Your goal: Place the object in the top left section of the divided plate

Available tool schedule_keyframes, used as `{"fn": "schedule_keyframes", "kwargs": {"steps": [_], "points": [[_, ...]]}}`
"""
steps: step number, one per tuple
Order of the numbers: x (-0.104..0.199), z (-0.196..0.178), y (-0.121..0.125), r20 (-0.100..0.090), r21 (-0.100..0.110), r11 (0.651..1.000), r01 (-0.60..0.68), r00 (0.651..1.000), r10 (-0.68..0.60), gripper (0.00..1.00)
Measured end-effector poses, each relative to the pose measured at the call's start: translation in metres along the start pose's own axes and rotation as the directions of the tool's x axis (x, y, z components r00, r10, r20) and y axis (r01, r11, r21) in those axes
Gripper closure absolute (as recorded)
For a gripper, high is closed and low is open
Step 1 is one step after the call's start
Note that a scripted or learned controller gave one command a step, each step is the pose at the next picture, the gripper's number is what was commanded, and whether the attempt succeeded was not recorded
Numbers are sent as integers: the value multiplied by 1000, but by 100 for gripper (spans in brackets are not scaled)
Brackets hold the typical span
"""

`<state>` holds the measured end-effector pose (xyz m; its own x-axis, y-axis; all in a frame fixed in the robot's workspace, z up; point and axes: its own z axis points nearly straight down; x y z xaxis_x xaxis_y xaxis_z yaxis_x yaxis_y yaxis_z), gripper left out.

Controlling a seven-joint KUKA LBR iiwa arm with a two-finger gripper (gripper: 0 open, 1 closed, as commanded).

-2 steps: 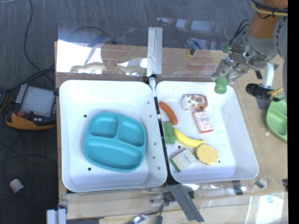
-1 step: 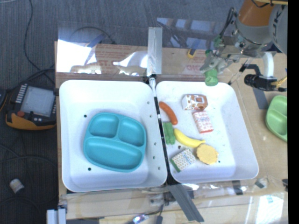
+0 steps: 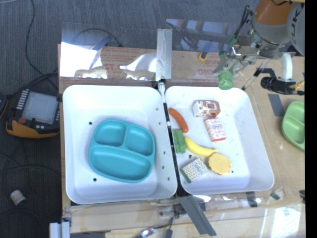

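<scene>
The claw (image 3: 227,63) hung over the far rim of the right shallow white plastic bin (image 3: 255,148), its fingers closed on a small green plastic object (image 3: 225,80). That object looked stubby and rounded, its long axis running roughly up and down beneath the fingers; which end was which could not be told.

In the left shallow white plastic bin (image 3: 74,133) lay the smooth teal divided plate (image 3: 122,149), oval, with two small sections along its far side and one long section on its near side.

The right bin held an orange sausage-shaped toy (image 3: 178,119), a green block (image 3: 178,141), a curved yellow banana (image 3: 199,148), a round yellow ridged piece (image 3: 219,163), a patterned pale packet (image 3: 194,169), a red-and-white carton (image 3: 215,130), and a brown-and-white box (image 3: 205,108). Both bins sat side by side on the table (image 3: 292,172).
</scene>
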<state>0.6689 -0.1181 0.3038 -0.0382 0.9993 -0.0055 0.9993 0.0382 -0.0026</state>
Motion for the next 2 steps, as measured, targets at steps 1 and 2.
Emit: {"fn": "schedule_keyframes", "kwargs": {"steps": [1, 2], "points": [[-44, 73, -13, -2, 1, 999, -35, 999, 35, 100], [-45, 64, -13, -1, 2, 999, -35, 999, 35, 100]]}}
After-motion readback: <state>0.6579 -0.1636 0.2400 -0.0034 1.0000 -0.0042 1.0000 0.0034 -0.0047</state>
